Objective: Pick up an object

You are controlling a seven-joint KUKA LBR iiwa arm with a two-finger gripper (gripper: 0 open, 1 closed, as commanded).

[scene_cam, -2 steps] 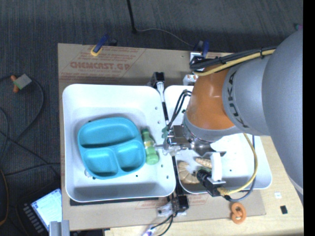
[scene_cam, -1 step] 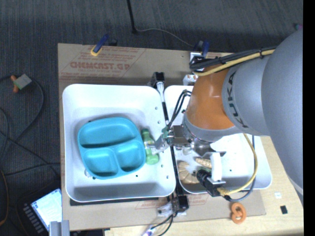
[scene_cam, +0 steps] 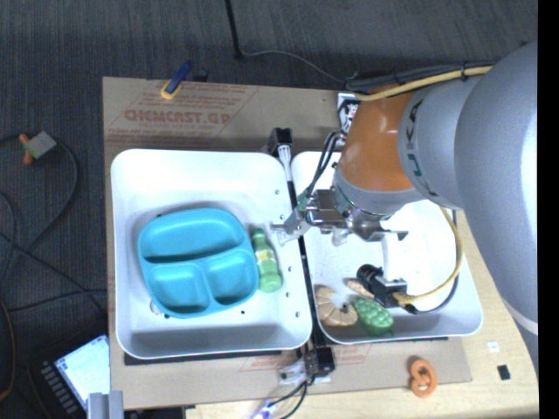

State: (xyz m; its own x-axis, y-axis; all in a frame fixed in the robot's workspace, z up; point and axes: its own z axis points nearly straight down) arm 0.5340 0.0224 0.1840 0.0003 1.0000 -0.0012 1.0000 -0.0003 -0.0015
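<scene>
Though the wrist hides whether the claw (scene_cam: pixel 345 225) is spread or pressed together, it hangs low over the right shallow white bin (scene_cam: pixel 428 251), seemingly poised for the tan ridged toy (scene_cam: pixel 334 308) and bumpy green lump (scene_cam: pixel 376 318) just beyond, well apart from the blue divided plastic tray (scene_cam: pixel 196 260).

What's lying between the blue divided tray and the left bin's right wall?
In the camera view, a small green bottle-like item lies there, close beside the blue tray, short of the bin wall.
</scene>
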